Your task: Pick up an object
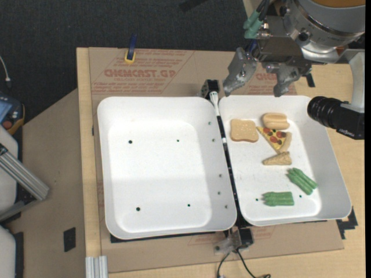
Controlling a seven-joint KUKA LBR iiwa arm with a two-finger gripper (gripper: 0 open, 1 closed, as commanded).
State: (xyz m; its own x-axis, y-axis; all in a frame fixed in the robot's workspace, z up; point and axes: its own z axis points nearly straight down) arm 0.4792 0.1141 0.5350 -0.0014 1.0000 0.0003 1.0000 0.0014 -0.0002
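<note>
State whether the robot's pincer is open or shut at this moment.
Open. The pincer hangs above the right bin's far edge, its two fingers spread apart with nothing between them.

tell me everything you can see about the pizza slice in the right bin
The pizza slice is a small toy wedge, plastic by its look, with a yellow cheese-coloured top dotted with red and dark toppings and a tan crust edge. It lies flat on the floor of the right bin, in the upper middle, its point towards the bread slice to its left. The hot dog bun sits right against its upper edge, and a tan wedge lies just below it. The gripper is above the bin's far rim, apart from it.
</note>
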